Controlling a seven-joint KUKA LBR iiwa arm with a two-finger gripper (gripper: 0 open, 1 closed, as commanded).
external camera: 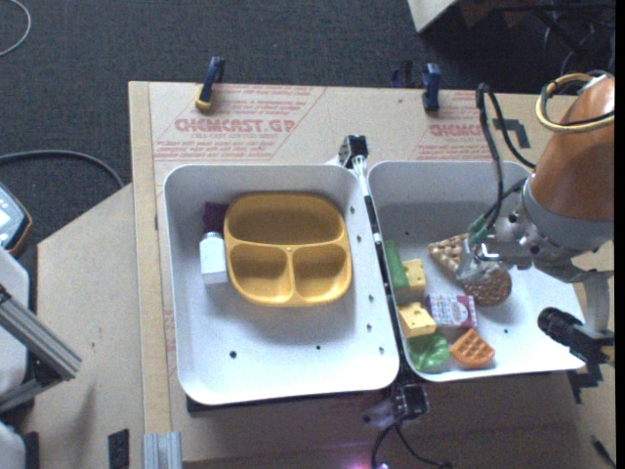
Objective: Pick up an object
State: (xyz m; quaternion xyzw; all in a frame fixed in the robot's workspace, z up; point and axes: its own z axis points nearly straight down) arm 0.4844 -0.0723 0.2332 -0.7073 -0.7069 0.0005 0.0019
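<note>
One surface (244,125) carries two white bins. The left bin (195,360) lies well left of the claw (485,262) and holds one yellow divided plate (288,247) and one small white bottle (213,259). The claw hangs over the right bin (420,189), just above one round brown cookie (487,287); its opening cannot be told. To its lower left lie two cheese wedges (414,276), one waffle (471,349) and one pink packet (452,310).

Single fixed camera, mounted above bench (293,115), looking down at slant. Far edge of bench toward top of frame, near edge at bottom. Mid-range framing: left bin (186,340) and right bin (410,189) both whole in frame, dark floor beyond bench. Arm (576,164) enters from frame right (large, close to lens).
</note>
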